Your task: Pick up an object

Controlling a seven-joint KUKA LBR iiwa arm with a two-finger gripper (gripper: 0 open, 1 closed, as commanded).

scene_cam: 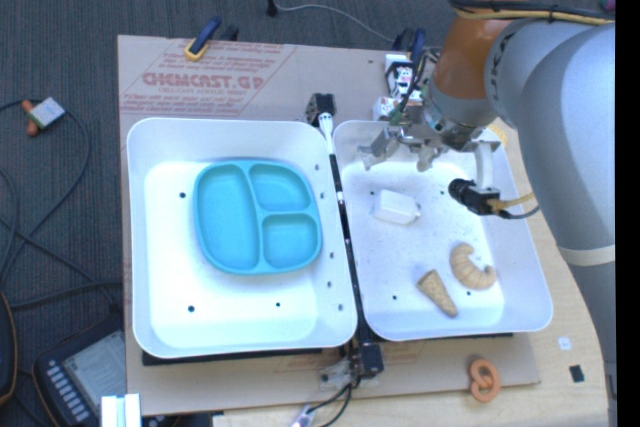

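The gripper (403,151) hangs over the far edge of the right bin (530,310), its two fingers spread apart with nothing between them. Its upper workings are a tangle of metal and cable, hard to make out, and the grey arm (570,105) runs off the frame at three o'clock. At six o'clock from the fingertips, near but apart, lies a small white block (396,207), pale against the white floor. Farther toward five o'clock lie a curled croissant (471,267) and a tan cone (437,292). At nine o'clock, the left bin (160,315) holds a blue divided plate (257,217).
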